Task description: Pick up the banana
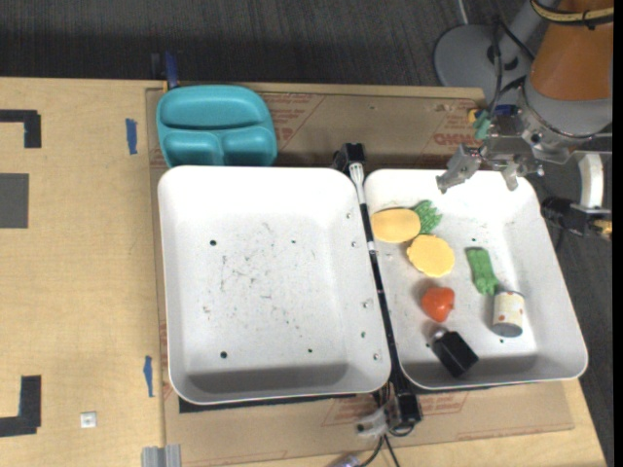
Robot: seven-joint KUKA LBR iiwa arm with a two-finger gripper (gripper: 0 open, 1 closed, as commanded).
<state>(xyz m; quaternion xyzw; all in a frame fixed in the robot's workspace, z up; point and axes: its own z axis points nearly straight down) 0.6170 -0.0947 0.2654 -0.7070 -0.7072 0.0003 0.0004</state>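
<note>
In the right bin (545, 261) lie two yellow rounded pieces, one (395, 225) near the left wall and one (430, 255) just below and right of it. Neither has a clear banana shape, so I cannot tell which is the banana. My gripper (482, 177) hangs over the bin's far edge, up and to the right of both yellow pieces. Its two fingers are spread apart and open, with nothing between them.
The right bin also holds a green leafy piece (426, 214), a green strip (479, 269), a red tomato (438, 303), a white cylinder (506, 311) and a black block (454, 352). The left bin (263, 178) adjoins it. A teal tray (216, 125) sits behind.
</note>
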